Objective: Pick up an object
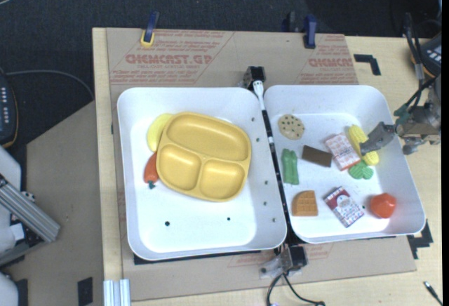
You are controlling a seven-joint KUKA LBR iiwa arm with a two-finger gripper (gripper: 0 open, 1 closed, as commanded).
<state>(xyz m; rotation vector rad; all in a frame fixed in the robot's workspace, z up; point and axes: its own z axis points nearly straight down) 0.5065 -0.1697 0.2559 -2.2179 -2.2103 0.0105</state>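
The right bin (330, 97) holds several small items. Among them are a cookie (290, 126), a green pod (289, 165), a brown bar (316, 155), a red-and-white packet (342, 151) and a yellow corn piece (358, 135). A green lump (362, 172), a toast square (304, 203), a second red-and-white packet (345, 205) and a red tomato (382, 205) are there too. My gripper (379, 136) reaches in over this bin's right rim. It hangs just right of the corn piece and above the green lump, with nothing visibly held.
The left bin (196, 227) carries a yellow divided tray (203, 156). A yellow banana-like piece (158, 129) and a red-orange pepper (151, 170) lie at the tray's left edge. Clamps (148, 32) sit at the bench's far edge.
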